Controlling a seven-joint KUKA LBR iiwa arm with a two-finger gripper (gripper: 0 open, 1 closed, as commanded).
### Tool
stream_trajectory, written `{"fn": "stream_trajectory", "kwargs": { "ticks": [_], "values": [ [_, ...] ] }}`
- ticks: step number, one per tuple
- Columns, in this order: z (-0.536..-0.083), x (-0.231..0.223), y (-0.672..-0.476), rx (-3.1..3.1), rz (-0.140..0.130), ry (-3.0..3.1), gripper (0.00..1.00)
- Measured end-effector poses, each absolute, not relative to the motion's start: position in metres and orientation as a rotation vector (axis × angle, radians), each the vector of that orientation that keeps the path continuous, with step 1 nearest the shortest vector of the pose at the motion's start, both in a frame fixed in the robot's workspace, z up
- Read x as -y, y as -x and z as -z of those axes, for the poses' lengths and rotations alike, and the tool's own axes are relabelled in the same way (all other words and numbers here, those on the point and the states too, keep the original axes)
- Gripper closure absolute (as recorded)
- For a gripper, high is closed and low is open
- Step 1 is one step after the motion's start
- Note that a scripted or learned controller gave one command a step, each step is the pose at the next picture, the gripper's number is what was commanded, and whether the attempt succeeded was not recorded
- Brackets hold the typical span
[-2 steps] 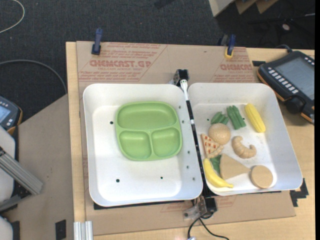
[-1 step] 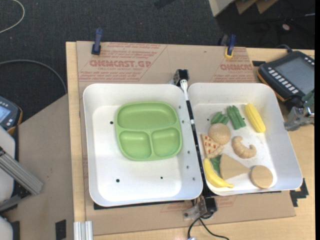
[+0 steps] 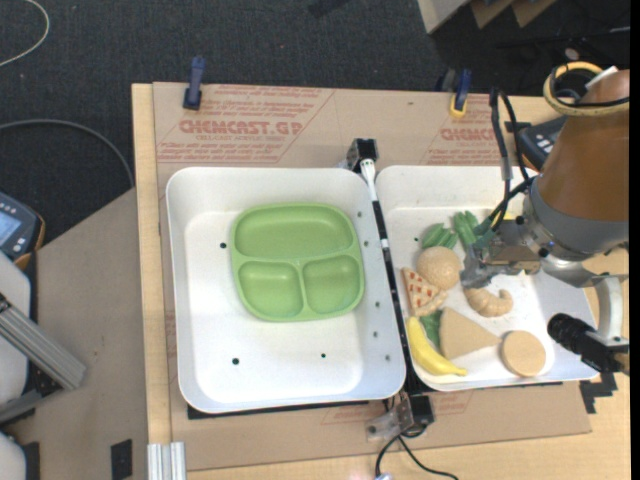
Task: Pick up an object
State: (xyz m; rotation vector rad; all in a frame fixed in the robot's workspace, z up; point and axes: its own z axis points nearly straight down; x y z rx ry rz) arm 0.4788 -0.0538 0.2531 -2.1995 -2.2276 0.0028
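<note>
From my remote seat I see the gripper (image 3: 487, 264) low over the right bin (image 3: 560, 190), among the toy food; its dark metal tip is too blurred for me to tell whether the fingers are apart or together. Just near of it lies a curved tan croissant (image 3: 489, 300). A round, pale bread roll (image 3: 437, 266) sits just left of the gripper, and a triangular pizza slice (image 3: 422, 292) with red dots touches the roll's near-left side. Glossy green leafy pieces (image 3: 452, 232) lie toward the far side. Nearer me are a smooth beige wedge (image 3: 464, 334), a flat round cookie-like disc (image 3: 523, 353) and a yellow banana (image 3: 428, 352) curving along the bin's near-left corner. The left bin (image 3: 195, 298) holds a matte green divided plate (image 3: 297, 261) (three compartments, rounded corners). Both bins rest on a cardboard-covered surface (image 3: 250, 118).
</note>
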Motion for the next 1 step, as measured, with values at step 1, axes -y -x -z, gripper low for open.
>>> {"fn": "stream_trajectory", "kwargs": {
  "ticks": [1],
  "values": [
    [-0.265,-0.0451,-0.4795,2.233,0.002,2.212,1.0]
  ]
}}
